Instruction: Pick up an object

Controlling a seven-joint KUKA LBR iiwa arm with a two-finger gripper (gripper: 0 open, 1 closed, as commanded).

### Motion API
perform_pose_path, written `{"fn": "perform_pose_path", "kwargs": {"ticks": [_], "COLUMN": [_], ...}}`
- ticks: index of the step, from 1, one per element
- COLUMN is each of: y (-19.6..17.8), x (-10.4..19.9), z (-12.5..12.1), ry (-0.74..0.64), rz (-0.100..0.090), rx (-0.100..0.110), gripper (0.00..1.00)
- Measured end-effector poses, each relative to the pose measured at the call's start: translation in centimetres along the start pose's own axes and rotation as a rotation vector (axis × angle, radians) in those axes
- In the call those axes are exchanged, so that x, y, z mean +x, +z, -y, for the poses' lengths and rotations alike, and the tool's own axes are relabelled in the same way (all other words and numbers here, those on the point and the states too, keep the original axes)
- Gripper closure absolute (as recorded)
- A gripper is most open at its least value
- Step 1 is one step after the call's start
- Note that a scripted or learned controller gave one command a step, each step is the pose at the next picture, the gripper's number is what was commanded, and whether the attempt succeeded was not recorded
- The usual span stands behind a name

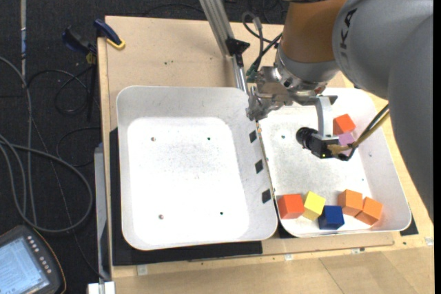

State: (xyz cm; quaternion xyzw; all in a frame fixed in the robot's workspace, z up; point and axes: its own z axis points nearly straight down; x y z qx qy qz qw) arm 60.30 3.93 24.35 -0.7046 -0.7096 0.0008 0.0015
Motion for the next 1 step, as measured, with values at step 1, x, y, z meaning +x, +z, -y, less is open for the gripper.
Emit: {"fn": "perform_pose_path", "kwargs": {"ticks": [1], "y": [-0.22], "x": [4.99], "z": [-0.47], "ry": [0.000], "rz": [0.000], "rx": [-0.005], "gripper": [1.00]}}
